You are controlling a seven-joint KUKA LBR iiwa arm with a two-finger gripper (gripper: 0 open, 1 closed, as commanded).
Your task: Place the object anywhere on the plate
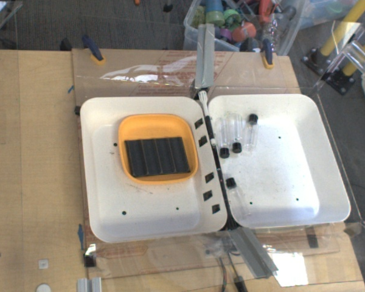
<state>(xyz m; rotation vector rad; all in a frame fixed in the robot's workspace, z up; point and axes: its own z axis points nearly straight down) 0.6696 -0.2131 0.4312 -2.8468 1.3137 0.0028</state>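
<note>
An orange, rounded-square plate (155, 121) sits in the left white bin (140, 215), slightly toward its back. A black ribbed rectangular slab (157, 156) lies flat on the plate, covering most of its front half. In the right white bin (292, 181), near the divider, lie clear plastic tubes (238, 131) with small black caps (253, 119). A loose black cap (230, 182) lies further forward.
A metal bar (204, 59) runs back from the seam between the bins. A clear tub of colourful toys (249, 8) stands behind the bench. Blue clamps (95, 52) grip the back edge. Bare wooden bench (30, 163) lies to the left.
</note>
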